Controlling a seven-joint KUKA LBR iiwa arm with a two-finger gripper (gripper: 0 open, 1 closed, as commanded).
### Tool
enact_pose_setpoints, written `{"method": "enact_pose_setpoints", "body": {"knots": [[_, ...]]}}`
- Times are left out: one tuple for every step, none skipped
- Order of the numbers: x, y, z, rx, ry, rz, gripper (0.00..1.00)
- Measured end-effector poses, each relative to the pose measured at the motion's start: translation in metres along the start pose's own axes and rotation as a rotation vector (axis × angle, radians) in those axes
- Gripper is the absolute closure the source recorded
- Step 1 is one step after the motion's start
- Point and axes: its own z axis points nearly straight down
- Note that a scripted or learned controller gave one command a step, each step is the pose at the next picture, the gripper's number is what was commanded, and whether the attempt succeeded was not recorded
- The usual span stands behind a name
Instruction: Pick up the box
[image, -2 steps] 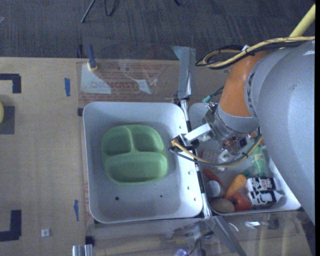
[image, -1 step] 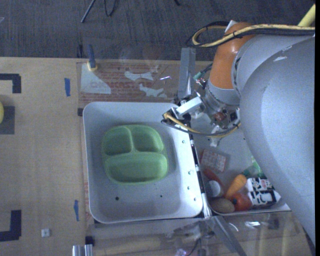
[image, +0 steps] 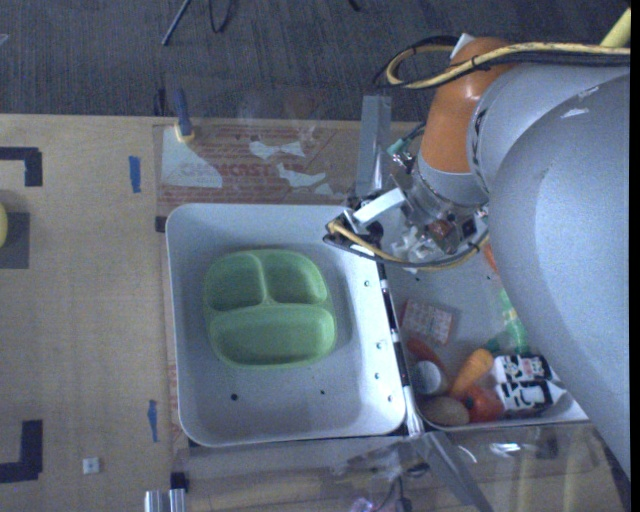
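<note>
A small flat box (image: 428, 321) with a pinkish printed top lies in the right bin (image: 398, 330), near its left wall. A second, black-and-white box (image: 524, 383) sits at the bin's near right, partly under the arm. My gripper (image: 402, 238) hangs over the far left corner of the right bin, beyond the pinkish box and apart from it. Cables and the wrist housing cover its tip.
The left bin (image: 190, 300) holds a green divided plate (image: 269, 306). Around the boxes lie an orange carrot-shaped piece (image: 472, 370), a red piece (image: 487, 405), a brown oval (image: 450, 410), a pale ball (image: 428, 376) and a green item (image: 512, 326). The grey arm (image: 560, 200) overhangs the right bin.
</note>
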Motion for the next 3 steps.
{"method": "enact_pose_setpoints", "body": {"knots": [[0.000, 0.000, 0.000, 0.000, 0.000, 0.000, 0.00], [-0.021, -0.007, -0.019, 0.000, 0.000, -0.314, 0.00], [0.031, 0.018, 0.010, -0.003, 0.002, -0.303, 0.00]]}}
